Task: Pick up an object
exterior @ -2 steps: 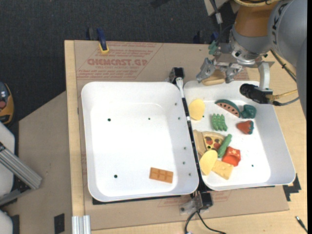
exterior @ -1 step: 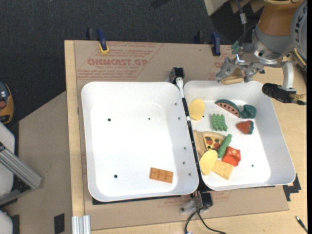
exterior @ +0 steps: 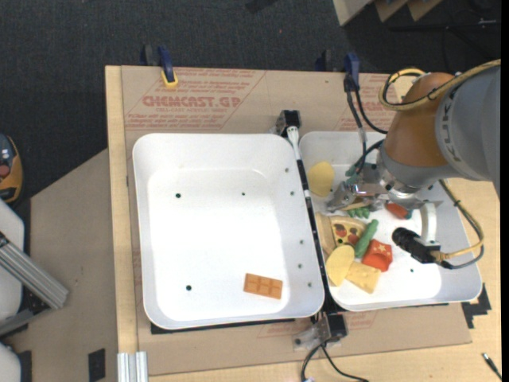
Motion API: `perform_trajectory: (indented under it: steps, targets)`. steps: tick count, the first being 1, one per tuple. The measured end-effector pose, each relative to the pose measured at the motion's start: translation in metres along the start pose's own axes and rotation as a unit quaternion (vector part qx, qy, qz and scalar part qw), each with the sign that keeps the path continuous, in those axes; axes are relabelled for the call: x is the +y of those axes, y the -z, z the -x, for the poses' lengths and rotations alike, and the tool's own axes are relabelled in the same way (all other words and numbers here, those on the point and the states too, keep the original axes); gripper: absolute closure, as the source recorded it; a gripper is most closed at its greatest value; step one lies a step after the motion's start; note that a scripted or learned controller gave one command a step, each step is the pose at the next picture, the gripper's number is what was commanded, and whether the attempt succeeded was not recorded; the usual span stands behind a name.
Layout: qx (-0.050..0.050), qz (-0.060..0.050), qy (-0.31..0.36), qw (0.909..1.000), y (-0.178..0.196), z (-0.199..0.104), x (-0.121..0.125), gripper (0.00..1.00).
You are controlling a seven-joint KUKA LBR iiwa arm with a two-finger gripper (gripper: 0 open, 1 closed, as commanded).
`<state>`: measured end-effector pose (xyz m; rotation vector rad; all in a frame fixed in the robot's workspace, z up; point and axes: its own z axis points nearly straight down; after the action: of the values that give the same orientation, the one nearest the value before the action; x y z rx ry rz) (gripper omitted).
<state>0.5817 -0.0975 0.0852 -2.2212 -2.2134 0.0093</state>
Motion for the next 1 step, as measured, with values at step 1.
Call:
perform_trajectory:
  steps: [1]
  targets:
    - [0.001,0.009,0.005,0.9999,0.1059,-0.0663,0.0089,1.00]
